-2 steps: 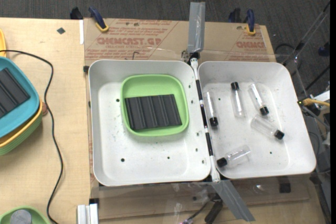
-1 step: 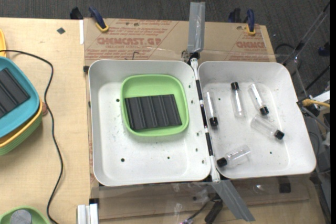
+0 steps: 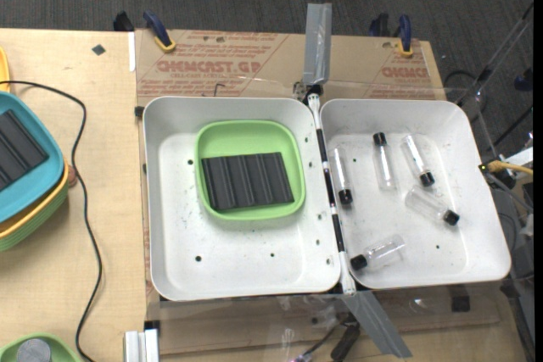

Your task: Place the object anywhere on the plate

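A green square plate sits in the left white bin, and a dark ribbed rectangular block lies flat on it. The right white bin holds several clear plastic tubes with black caps: one along the left wall, one upright near the middle, one to its right, one further right and one near the front.
Brown cardboard lies behind the bins, held by blue clamps. Stacked teal and yellow plates stand at the left on the wooden bench, with a black cable curving past them. Cables hang at the right edge.
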Controlling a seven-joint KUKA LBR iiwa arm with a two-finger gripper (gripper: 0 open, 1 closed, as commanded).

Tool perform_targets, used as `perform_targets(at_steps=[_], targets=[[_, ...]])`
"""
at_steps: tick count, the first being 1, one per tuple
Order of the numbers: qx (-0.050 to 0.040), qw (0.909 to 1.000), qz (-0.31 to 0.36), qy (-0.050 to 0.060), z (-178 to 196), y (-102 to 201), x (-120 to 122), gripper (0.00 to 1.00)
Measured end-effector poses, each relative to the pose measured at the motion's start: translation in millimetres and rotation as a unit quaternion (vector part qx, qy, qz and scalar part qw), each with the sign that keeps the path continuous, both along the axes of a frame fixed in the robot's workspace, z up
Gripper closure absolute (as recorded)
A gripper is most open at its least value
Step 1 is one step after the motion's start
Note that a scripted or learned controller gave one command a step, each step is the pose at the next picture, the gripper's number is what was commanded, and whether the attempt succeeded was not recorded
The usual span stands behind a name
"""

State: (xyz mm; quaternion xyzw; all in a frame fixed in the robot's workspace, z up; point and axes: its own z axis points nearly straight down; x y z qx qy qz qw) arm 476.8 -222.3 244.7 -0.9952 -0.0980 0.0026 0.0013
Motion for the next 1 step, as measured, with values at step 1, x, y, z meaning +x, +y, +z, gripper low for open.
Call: perform_targets(at_steps=[1], targets=[[-0.0004,1.0,0.0,0.0,0.4,-0.3,0.0,0.0]])
